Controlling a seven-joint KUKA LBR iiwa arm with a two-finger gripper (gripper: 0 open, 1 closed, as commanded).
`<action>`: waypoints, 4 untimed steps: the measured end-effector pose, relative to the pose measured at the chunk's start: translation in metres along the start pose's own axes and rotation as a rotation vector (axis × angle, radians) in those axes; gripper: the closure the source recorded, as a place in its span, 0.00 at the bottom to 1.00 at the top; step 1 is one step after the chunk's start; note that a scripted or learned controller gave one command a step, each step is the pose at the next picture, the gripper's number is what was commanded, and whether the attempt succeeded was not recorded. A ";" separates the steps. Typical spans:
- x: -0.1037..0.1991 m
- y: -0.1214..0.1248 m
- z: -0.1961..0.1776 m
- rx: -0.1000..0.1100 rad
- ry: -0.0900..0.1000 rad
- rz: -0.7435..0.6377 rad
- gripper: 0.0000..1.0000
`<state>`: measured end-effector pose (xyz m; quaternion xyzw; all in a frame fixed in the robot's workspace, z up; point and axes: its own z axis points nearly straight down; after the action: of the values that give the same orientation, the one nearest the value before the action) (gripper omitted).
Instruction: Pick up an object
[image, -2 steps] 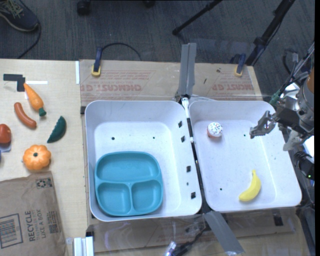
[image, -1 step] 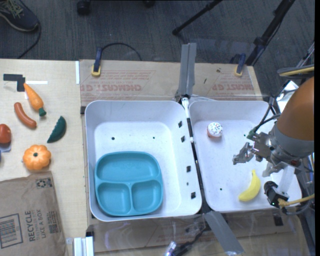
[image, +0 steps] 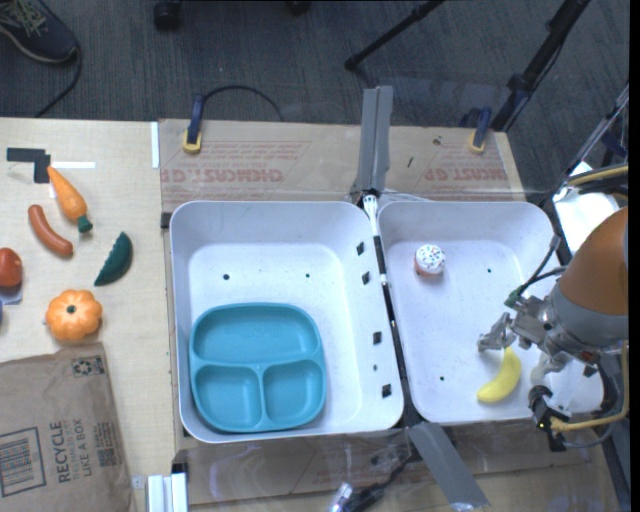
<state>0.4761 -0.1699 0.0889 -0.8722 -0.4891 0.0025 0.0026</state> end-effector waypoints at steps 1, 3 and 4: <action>-0.001 -0.001 -0.006 0.008 -0.003 0.003 1.00; -0.002 -0.003 -0.011 0.016 -0.005 0.004 1.00; -0.002 -0.003 -0.011 0.016 -0.005 0.004 0.00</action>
<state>0.4728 -0.1703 0.1000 -0.8732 -0.4871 0.0088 0.0083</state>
